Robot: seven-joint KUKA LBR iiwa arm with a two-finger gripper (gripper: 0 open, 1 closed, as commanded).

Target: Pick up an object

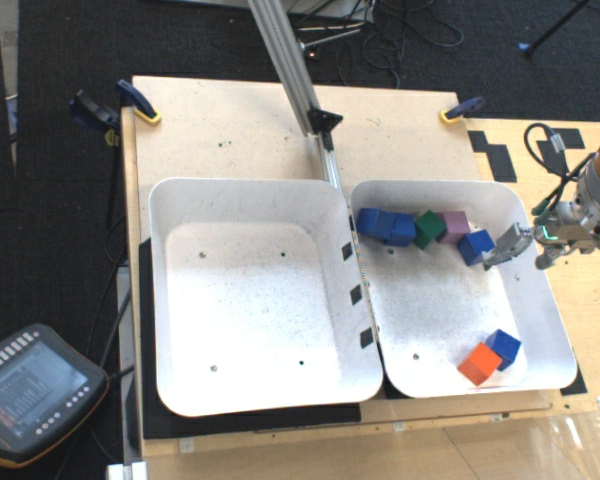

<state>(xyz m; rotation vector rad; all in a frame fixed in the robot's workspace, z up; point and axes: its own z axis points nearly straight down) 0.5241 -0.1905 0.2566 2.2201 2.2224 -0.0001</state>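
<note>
Hovering gripper (528, 247) beside blue block (474, 245) in right bin (553, 313)

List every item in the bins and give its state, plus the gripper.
Blue block pair: resting at the right bin's far side, touching each other.
Green block: resting beside them.
Pink block: resting, touching the green block.
Tilted blue block: next to the gripper tip.
Orange block: resting near corner, touching a small blue block.
Gripper: low at the right bin's right wall.
</note>
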